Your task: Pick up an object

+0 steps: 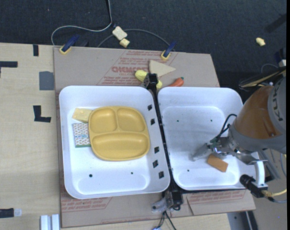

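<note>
Reaching in from three o'clock, the arm (262, 121) hangs low over the right bin (192, 99), its orange band bulking above the wrist, and that posture suggests a try at whatever lies beneath it. Under everything spreads the table (20, 128), pale wood with a brown cardboard sheet (130, 63) laid on it, probably to seat the two bins level and side by side. The left bin (73, 176) carries a yellow divided tray (118, 133) near its centre, with a pale cracker-like piece (81, 114) and a small patterned packet (80, 134) tucked against the tray's nine o'clock edge, partly under its rim.

In the right bin, the claw (213, 150) sits toward five o'clock of the bin floor, its grey metal parts pointing toward nine o'clock. How far it is open cannot be told, as the metal blurs together, and nothing shows gripped in it. The likely target, a small orange block (217, 164), lies flat on the bin floor just beside the claw, at its five o'clock side, perhaps touching it. Judging by that, the block lies loose and the pickup is not yet done.

Beyond the bins at twelve o'clock, a tan wedge (161, 67), a yellow piece (141, 74) and a small orange bit (178, 82) rest on the cardboard.
</note>
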Robot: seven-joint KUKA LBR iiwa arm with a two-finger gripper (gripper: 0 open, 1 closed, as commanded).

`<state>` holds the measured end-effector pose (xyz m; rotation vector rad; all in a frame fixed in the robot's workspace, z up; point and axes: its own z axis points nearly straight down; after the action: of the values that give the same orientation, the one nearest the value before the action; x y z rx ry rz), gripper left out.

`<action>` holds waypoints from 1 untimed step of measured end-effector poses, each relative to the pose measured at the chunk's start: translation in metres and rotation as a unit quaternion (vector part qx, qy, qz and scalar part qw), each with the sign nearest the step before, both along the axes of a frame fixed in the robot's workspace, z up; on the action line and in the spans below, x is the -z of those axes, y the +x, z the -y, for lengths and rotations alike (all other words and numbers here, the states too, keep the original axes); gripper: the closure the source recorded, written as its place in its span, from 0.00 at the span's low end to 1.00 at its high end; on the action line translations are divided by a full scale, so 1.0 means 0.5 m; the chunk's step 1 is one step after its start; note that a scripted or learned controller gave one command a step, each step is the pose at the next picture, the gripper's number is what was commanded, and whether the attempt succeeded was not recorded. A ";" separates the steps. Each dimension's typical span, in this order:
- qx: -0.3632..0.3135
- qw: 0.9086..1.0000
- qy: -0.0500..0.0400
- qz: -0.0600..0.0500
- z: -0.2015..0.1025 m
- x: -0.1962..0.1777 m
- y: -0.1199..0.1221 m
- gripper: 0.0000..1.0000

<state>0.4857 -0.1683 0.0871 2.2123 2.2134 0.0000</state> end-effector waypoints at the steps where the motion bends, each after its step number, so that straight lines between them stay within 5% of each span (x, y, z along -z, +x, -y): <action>1: 0.001 1.000 -0.001 0.001 0.004 -0.021 0.001 1.00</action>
<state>0.4864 -0.1706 0.0978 2.2132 2.2087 0.0012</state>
